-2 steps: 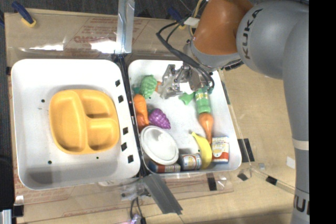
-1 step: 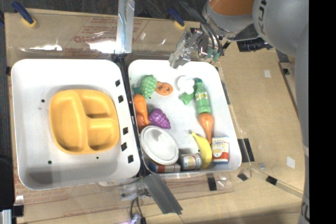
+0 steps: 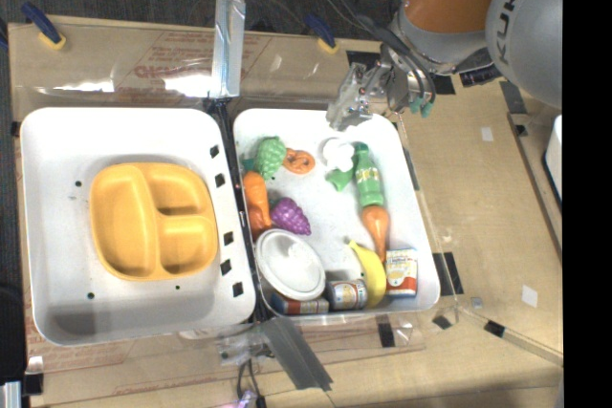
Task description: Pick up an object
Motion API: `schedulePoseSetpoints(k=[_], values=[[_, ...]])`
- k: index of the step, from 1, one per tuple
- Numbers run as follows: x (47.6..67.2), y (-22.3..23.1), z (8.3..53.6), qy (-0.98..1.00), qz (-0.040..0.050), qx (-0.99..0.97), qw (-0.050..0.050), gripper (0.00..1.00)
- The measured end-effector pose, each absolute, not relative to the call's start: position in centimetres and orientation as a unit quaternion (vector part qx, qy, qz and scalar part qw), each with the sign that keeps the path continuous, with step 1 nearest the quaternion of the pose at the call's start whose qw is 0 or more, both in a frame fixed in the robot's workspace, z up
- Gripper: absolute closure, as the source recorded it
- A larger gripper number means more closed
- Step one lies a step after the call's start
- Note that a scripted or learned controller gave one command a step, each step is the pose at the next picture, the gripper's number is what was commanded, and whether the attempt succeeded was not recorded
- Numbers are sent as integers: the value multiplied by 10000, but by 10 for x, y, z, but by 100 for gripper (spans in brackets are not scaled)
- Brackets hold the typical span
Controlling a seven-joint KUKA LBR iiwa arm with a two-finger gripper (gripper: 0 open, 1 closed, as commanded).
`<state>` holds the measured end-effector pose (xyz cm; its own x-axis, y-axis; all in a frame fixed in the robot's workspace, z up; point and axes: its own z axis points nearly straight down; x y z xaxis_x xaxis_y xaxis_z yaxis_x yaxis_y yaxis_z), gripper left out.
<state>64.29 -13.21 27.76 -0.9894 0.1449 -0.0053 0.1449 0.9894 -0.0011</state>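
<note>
Below gripper: green bottle, apart.

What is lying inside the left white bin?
The left bin holds a yellow divided tray with three compartments, all looking bare. The bin floor beneath the tray is covered, so anything under it cannot be seen.

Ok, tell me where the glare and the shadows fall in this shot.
Camera view: glare whitens the clear sheet behind the left bin and the foil strip standing between the bins; a soft grey shadow sits in the left bin's near corner, below the yellow tray; the gripper at the right bin's far edge looks slightly blurred; the toys inside are evenly lit.
</note>
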Motion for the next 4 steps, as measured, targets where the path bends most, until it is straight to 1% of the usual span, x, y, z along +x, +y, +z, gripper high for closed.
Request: schedulePoseSetpoints(k=[1,2,3,4], values=[[629,-161,280,9995,-3,-324,3,100],[646,-120,267,9988,8,-484,3,100],[658,-135,267,9932,-9,-1166,33,100],[660,-133,279,9930,-18,-1182,62,100]])
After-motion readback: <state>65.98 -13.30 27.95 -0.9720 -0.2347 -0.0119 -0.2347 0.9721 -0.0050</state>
